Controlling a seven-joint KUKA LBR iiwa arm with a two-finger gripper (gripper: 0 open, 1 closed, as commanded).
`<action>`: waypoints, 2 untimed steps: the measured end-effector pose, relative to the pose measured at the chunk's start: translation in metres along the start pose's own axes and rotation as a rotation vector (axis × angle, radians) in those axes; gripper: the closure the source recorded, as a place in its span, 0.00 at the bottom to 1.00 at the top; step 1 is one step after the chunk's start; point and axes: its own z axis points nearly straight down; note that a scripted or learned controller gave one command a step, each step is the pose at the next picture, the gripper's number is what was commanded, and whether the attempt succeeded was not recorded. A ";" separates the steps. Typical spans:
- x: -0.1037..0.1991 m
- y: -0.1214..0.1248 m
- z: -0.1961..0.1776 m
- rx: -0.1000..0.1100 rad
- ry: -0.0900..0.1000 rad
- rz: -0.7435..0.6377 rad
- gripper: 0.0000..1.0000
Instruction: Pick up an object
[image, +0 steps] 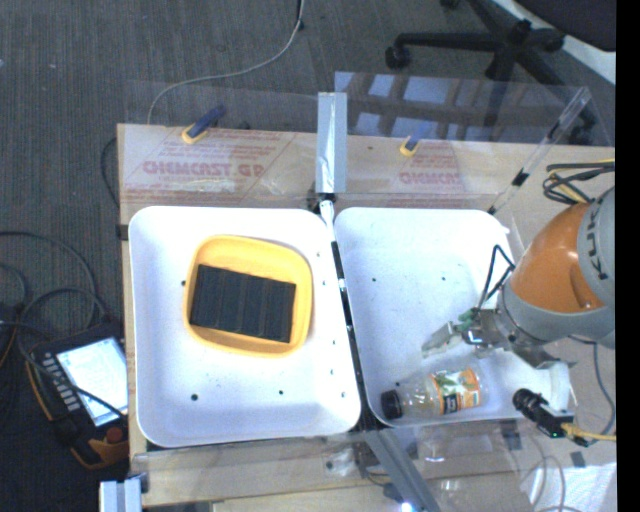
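Gripper (447, 340) low in right bin (420, 260), fingers apart, nothing between, just above lying bottle (440, 392).

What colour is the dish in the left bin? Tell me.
Yellow, with a black ridged block lying in the dish; the camera view shows it.

Yellow tray (215, 255), black slab (243, 303) (ridged); white bins (160, 400).
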 end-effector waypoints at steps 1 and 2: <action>0.002 0.022 -0.059 0.020 -0.003 0.031 0.00; -0.006 -0.002 0.000 0.006 -0.001 -0.111 0.00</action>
